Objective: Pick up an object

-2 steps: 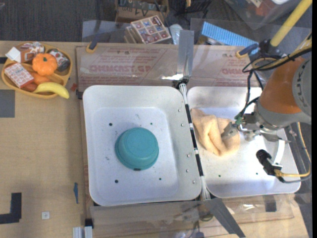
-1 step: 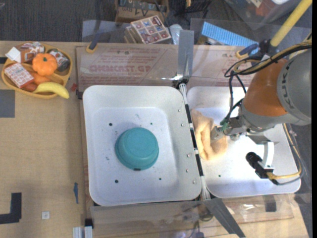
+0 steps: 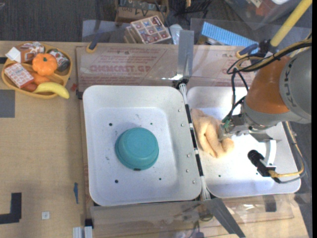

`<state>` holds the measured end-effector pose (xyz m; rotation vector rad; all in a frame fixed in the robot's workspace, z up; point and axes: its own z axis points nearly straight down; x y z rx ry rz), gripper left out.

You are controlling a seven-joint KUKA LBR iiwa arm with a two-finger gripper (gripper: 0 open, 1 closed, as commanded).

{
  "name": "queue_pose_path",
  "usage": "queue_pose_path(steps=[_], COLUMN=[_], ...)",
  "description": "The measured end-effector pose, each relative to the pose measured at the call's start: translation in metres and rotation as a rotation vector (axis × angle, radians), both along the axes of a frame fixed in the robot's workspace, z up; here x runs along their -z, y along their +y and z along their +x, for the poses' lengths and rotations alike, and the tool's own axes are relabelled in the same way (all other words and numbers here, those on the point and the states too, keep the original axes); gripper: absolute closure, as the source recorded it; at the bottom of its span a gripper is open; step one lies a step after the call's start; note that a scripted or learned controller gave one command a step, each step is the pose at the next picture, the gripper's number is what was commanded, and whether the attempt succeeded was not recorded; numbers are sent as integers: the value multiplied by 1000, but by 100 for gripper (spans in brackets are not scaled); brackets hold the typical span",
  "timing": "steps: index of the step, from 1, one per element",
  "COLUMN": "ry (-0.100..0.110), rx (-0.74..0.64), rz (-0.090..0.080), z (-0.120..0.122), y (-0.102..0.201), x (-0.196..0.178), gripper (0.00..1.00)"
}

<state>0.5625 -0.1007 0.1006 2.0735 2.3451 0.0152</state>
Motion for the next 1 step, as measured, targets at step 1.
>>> queue_pose_path(steps=[1], ry=[13], rx=[-70], rz=[-1], z=[36], y=[59], x=[-96], gripper=[100])
